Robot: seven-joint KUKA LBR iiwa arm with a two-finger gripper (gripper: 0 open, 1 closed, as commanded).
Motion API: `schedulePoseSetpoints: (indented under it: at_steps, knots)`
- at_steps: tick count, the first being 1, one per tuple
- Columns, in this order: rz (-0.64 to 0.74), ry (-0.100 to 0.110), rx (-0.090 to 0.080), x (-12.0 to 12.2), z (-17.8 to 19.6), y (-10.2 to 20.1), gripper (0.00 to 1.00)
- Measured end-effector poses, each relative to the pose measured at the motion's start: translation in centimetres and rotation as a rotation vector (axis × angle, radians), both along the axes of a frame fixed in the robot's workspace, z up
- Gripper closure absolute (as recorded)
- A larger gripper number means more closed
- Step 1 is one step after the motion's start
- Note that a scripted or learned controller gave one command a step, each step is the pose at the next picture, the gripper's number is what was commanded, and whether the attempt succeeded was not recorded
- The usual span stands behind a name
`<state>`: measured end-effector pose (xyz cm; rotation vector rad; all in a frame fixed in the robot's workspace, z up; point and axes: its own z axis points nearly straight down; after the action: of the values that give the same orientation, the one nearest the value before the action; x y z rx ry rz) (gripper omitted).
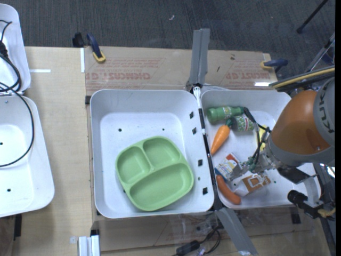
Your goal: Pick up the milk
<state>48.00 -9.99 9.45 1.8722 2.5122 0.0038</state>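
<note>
A small milk carton (228, 167) lies flat in the right bin (277, 97), beside a carrot (228, 192). The jaws (249, 166) hover alongside, their state unclear. Likely light and crushable, it suits a grip across its narrow sides.

Left of the jaws, a green divided plate (155, 173) lies in the left bin (101, 143). Nearer the jaws, in the right bin (282, 196) — a carrot (219, 138) up-left, a second carrot (228, 191) below-left, and a green bottle (225, 112) farther above. Both bins sit on a wooden surface (64, 89).
</note>
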Motion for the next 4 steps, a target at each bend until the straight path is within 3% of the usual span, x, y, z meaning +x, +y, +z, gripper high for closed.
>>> schedulePoseSetpoints:
  at_steps: [1,2,4]
  knots:
    - [0.185,0.008,0.001,-0.3,-0.3,-9.3,0.0]
    - [0.139,0.008,0.007,-0.1,-0.3,-11.8,0.0]
    - [0.139,0.008,0.007,-0.1,-0.3,-11.8,0.0]
